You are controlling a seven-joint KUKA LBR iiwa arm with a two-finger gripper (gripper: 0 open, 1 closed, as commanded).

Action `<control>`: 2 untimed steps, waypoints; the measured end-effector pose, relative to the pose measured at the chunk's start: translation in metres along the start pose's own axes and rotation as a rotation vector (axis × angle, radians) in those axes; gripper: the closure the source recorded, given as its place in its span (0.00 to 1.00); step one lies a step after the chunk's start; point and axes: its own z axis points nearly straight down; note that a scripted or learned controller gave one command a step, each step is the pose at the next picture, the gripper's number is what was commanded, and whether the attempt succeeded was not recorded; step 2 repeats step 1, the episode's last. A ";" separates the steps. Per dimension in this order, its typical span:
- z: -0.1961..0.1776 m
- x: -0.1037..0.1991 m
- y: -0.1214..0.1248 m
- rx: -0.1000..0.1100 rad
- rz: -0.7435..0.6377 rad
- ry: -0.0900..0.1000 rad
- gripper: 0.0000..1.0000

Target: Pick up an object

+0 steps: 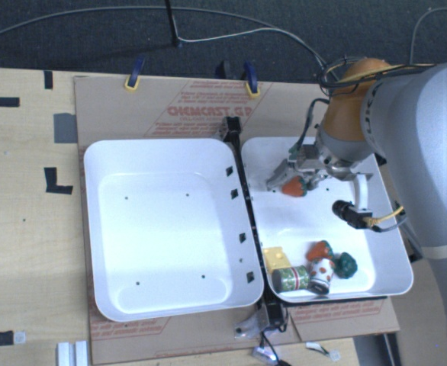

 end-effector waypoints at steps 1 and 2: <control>-0.010 0.000 0.000 0.001 0.000 0.000 1.00; -0.010 0.000 0.000 0.001 0.000 0.000 1.00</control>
